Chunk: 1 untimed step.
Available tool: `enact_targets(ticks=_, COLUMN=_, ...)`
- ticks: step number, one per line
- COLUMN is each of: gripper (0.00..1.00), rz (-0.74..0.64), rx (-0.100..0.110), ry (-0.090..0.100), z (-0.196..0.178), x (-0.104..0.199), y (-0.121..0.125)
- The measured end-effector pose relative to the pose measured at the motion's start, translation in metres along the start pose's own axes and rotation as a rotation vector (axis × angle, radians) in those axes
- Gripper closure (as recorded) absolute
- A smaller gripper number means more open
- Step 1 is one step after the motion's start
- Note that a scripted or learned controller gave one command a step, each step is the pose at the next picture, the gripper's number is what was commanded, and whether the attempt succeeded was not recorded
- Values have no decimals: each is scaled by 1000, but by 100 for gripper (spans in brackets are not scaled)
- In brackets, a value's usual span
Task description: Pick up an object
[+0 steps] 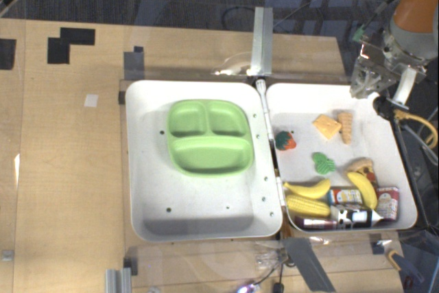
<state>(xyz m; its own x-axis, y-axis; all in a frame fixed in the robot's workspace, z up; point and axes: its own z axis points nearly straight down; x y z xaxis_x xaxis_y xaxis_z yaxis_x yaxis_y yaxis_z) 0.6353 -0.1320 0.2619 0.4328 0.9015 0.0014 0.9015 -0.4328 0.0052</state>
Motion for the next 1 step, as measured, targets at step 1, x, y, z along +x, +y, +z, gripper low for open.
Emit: enact_targets(ticks=1, gripper=100, rz=-12, rx=0, ry=1, z=-52, x=21, y=-21)
